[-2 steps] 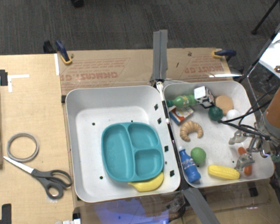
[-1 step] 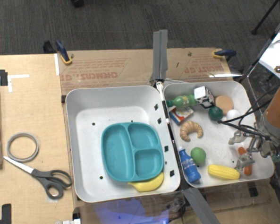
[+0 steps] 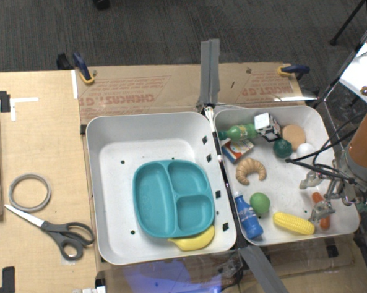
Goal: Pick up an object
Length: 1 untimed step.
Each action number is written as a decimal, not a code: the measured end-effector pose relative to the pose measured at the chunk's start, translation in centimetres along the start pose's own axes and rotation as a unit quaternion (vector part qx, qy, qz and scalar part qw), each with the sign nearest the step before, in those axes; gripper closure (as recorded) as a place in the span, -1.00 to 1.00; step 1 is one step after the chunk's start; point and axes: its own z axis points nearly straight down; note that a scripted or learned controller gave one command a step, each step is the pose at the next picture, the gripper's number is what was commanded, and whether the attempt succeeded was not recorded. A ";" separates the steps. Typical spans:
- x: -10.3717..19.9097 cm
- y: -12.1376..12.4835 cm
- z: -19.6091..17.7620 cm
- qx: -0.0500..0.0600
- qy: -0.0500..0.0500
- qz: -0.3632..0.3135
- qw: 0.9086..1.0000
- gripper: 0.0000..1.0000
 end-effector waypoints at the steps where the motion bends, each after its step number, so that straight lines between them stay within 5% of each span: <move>1: 0.0 0.0 0.0 0.000 0.000 -0.003 1.000 -1.00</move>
